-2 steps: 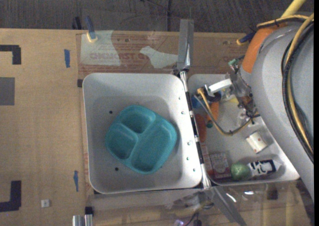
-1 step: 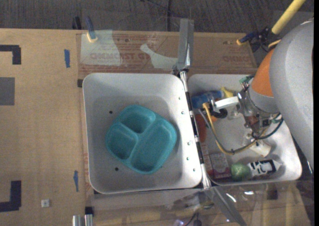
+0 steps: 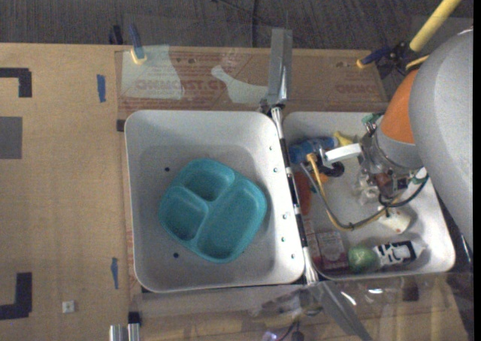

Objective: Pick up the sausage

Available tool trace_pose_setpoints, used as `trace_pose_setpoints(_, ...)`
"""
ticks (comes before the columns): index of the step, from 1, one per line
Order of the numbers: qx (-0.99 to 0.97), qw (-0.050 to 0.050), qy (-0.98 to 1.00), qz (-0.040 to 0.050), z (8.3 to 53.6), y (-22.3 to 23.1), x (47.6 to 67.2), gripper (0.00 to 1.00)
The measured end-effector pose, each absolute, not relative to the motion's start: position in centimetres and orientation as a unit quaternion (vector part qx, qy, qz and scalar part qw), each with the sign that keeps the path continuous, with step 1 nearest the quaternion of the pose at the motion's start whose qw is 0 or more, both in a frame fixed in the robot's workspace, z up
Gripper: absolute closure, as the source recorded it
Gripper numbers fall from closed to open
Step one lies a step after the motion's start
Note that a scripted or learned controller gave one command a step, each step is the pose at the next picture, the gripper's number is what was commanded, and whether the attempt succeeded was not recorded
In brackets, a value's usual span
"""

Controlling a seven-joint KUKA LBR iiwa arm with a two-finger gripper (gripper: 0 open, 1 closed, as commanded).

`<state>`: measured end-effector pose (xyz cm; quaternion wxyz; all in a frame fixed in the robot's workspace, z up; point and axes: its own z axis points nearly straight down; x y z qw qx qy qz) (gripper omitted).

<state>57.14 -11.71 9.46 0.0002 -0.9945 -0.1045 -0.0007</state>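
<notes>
cardboard-topped bench, two white bins: teal plate left, clutter right; gripper low over clutter, seemingly hunting the sausage; claw state unclear.

We see two bins of smooth white plastic with a faint sheen: the left bin and the right bin. In the left one lies a teal divided plate, plastic too, smooth and softly glossy. The bench around them looks like matt tan board, cardboard or fibreboard, marked with strips of blue tape. The arm has a smooth grey shell with a satin finish, and its orange band looks like glossy plastic.
</notes>
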Motion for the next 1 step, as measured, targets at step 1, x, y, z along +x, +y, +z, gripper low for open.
trace_pose_setpoints(1,-0.983,-0.003,-0.186,-0.003,8.8,-10.12,59.13,1.0)
